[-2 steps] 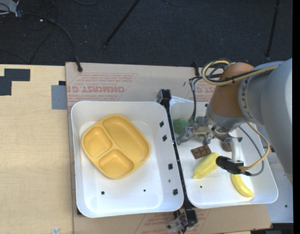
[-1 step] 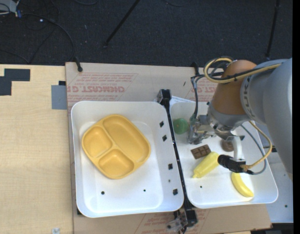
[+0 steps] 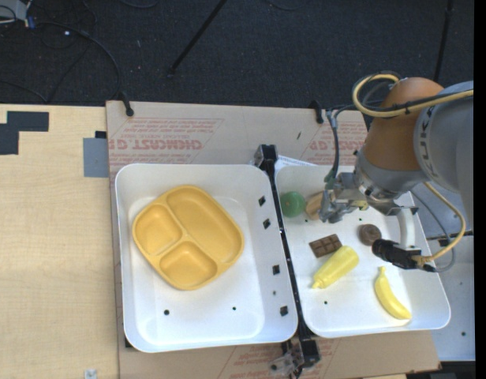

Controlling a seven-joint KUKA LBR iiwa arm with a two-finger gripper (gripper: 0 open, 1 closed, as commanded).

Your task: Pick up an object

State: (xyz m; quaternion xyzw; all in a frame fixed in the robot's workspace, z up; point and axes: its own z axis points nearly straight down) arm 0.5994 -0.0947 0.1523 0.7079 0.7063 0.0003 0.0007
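The gripper (image 3: 331,208) hangs low at the upper left of the right bin (image 3: 432,316), beside a green ball (image 3: 293,203); whether it is open cannot be told. The step looks like reaching; next it must close on the ball.

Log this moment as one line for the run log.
arm: over right bin | gripper: beside green ball | grasp: none seen | left bin: yellow tray

Two white bins side by side. Left bin (image 3: 140,322): yellow divided plate (image 3: 187,236). Right bin (image 3: 432,310): green ball (image 3: 292,204), chocolate bar (image 3: 325,246), yellow bottle (image 3: 335,268), banana (image 3: 390,294). Gripper (image 3: 331,208) low beside ball.
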